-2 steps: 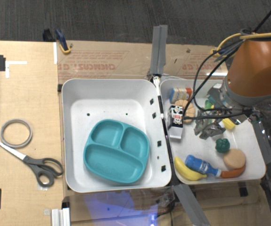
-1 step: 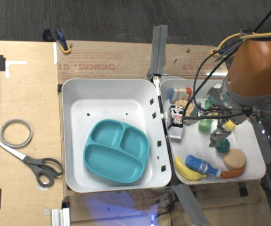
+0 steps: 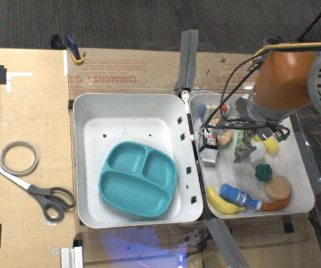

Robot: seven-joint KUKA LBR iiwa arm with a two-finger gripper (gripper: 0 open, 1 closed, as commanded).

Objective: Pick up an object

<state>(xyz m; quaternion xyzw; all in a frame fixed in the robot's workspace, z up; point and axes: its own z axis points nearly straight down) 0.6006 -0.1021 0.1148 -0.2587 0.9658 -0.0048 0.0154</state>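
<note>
bins (image 3: 93,108): 2 | teal tray (image 3: 138,177): 1 | banana (image 3: 221,202): 1 | blue bottle (image 3: 237,196): 1 | gripper (image 3: 244,144): over right bin, grip state cannot be told

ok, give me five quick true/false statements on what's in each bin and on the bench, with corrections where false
1. A teal divided plate lies in the left bin. True.
2. The banana lies in the left bin. False: it lies in the right bin, at the front edge.
3. The scissors lie inside a bin. False: they lie on the bench left of the bins, near a tape roll.
4. The blue bottle lies beside the banana. True.
5. The gripper hangs over the left bin. False: it is over the right bin.
</note>
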